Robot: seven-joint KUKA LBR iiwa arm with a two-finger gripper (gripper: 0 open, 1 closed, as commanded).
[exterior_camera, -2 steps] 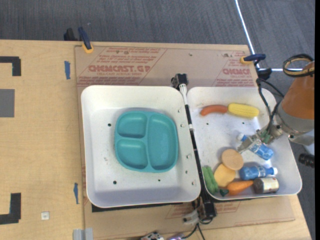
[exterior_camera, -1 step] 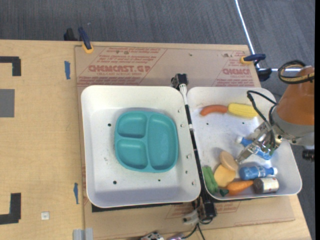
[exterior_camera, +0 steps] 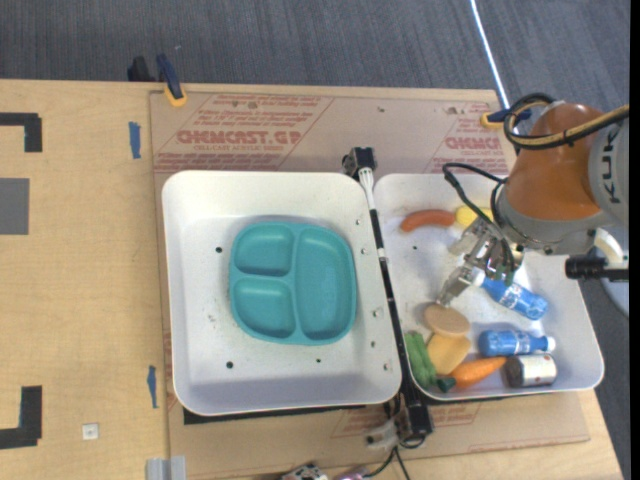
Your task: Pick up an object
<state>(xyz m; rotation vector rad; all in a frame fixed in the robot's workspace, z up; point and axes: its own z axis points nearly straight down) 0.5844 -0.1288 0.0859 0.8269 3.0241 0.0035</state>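
My gripper [exterior_camera: 462, 276] hangs low over the middle of the right bin [exterior_camera: 588, 320], reaching in from the right under the orange wrist band. Its tip sits just above a tan round piece [exterior_camera: 446, 319] and left of a blue bottle [exterior_camera: 517, 299]. Around it lie a red-orange sausage [exterior_camera: 428, 219], a small yellow item [exterior_camera: 466, 214], a second blue bottle [exterior_camera: 514, 343], a dark can [exterior_camera: 531, 370], a carrot [exterior_camera: 476, 371], a yellow-orange piece [exterior_camera: 448, 349] and a green item [exterior_camera: 421, 359]. I see nothing held in the gripper.
The left bin [exterior_camera: 190, 268] holds a teal divided plate [exterior_camera: 294, 280]. A black clamp [exterior_camera: 358, 160] sits at the top of the ridge between the bins. Cardboard lies under both bins, on a wooden bench.
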